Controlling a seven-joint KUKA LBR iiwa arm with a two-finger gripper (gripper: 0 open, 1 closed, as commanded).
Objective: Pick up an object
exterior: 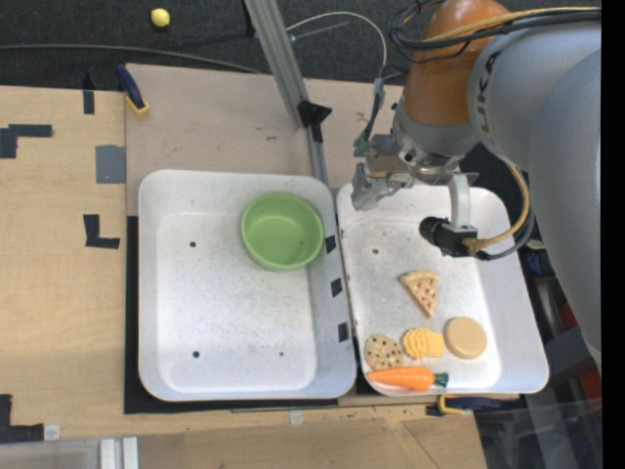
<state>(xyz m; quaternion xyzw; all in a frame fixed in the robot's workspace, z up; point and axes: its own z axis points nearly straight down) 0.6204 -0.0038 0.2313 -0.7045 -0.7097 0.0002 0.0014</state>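
The toy foods are the things to pick from, and none is picked up yet. In the camera view, they lie in the right bin (508, 360), all on the side nearest us, well below the gripper (376, 186). The pizza slice (421, 289) is the closest one to the gripper, down and a little to the right of it. Past that come the round cookie (383, 350), the yellow corn piece (423, 342) and the tan bun (466, 338), side by side. The orange carrot (402, 379) is the farthest, lying along the near rim.

The gripper hangs over the far left corner of the right bin. Nothing is between its fingers. I cannot tell if they are spread or pressed together.

The green bowl (282, 230) sits to the left of the gripper, in the left bin (166, 291).

I think this is the reaching step. Next the gripper needs to move toward a toy, go down over it, and close on it. The pizza slice looks easiest, as it lies apart from the others.
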